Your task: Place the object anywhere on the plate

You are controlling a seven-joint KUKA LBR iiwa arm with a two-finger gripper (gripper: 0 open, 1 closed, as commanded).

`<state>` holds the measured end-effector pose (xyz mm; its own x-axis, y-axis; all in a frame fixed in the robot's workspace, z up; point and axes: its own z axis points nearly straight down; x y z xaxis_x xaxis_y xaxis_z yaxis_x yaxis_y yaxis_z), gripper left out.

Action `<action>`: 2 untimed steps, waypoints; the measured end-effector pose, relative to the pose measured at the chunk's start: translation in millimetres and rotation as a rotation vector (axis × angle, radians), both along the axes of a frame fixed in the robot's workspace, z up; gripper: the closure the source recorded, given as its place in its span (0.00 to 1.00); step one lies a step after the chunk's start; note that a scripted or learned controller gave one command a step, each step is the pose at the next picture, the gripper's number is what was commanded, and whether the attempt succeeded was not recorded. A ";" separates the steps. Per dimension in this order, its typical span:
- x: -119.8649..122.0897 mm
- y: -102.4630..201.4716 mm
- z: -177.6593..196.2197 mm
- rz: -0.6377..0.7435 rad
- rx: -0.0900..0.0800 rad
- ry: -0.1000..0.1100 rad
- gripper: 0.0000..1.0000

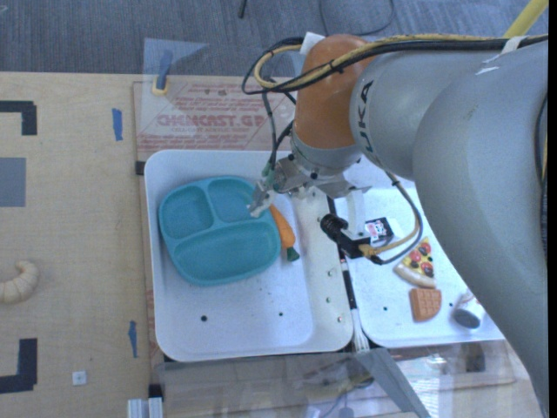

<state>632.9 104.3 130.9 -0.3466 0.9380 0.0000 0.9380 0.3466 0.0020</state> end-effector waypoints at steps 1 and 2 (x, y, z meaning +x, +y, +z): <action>1.3 -1.0 10.8 -0.003 0.001 -0.003 1.00; 34.2 -6.9 -13.7 0.170 -0.001 -0.003 1.00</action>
